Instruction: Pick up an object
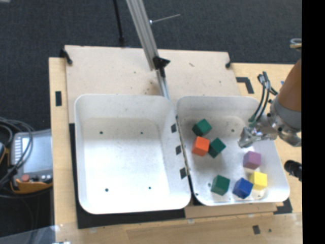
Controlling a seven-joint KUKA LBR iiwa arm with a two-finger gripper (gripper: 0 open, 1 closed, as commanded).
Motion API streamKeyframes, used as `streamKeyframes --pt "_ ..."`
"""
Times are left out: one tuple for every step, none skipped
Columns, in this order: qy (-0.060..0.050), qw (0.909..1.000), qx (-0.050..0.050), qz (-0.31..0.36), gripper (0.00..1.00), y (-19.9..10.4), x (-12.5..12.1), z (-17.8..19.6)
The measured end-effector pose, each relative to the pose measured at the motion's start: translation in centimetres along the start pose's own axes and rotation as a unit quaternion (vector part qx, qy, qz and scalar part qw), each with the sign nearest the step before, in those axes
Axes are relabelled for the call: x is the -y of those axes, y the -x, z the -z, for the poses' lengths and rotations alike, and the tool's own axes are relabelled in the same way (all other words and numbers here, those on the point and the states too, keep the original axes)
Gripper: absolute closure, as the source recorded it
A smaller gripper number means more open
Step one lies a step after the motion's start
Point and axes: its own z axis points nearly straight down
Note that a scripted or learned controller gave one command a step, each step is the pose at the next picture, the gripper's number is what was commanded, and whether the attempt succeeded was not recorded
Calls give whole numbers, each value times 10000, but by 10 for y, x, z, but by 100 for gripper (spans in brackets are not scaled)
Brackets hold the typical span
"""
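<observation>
White right-hand plastic bin point(264, 105) holds seven small cubes | claw point(247, 136) hangs over bin's right part, just above purple cube point(252, 159), nothing between its fingers, spread cannot be told | orange cube point(201, 146) touches green cubes, harder to grip | purple stands apart, likeliest target

Surface point(58, 136): pale wood, with black marks near its edges.
Backboard point(111, 70): lighter panel lying behind the two bins.
Metal rail point(142, 29): slanted aluminium bar, running down to a black clamp point(160, 63) at the backboard.
Floor point(51, 14): dark carpet.
Left edge: a grey handheld console point(28, 154) among black cables point(7, 131).
</observation>
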Motion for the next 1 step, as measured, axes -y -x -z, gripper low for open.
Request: streamKeyframes --pt "-3 10000 -6 16 100 -44 -27 9"
